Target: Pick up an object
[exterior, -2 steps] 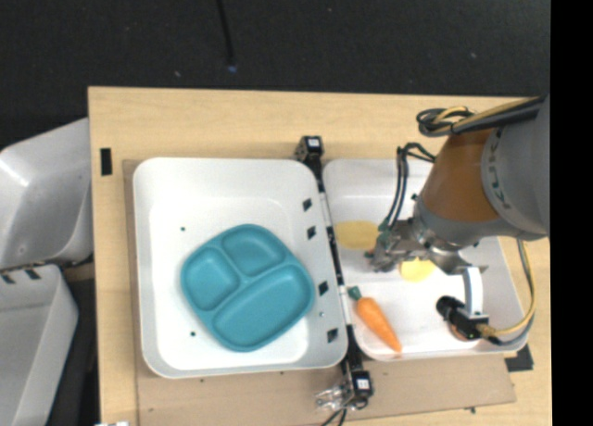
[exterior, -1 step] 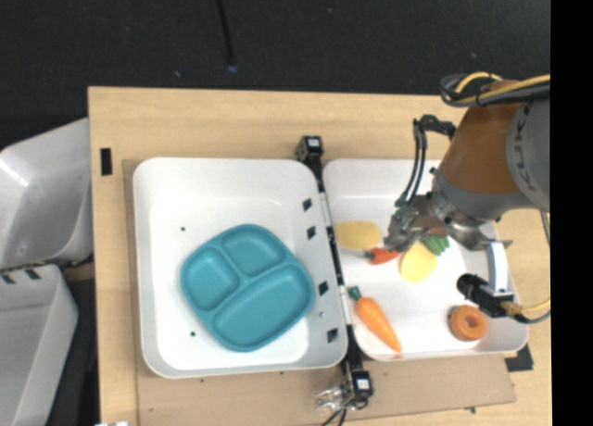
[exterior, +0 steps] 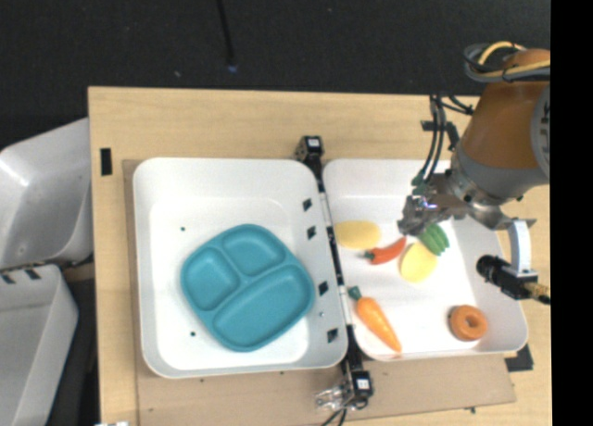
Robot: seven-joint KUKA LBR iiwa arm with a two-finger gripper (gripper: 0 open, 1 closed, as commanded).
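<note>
Right white plastic bin (exterior: pixel 371 174) contains five toy foods: one yellow lemon (exterior: pixel 357 233), one red chilli (exterior: pixel 387 251), one yellow-green corn cob (exterior: pixel 422 257), one orange carrot (exterior: pixel 377 320), one orange doughnut (exterior: pixel 468 322). Left bin (exterior: pixel 148 230) contains one blue three-compartment plate (exterior: pixel 246 285). Gripper (exterior: pixel 422 220) sits above the corn cob; jaw state cannot be determined.

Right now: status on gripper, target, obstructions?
Gripper low in right bin, over corn cob. Nothing seen held. Red chili touches the cob's left.
</note>
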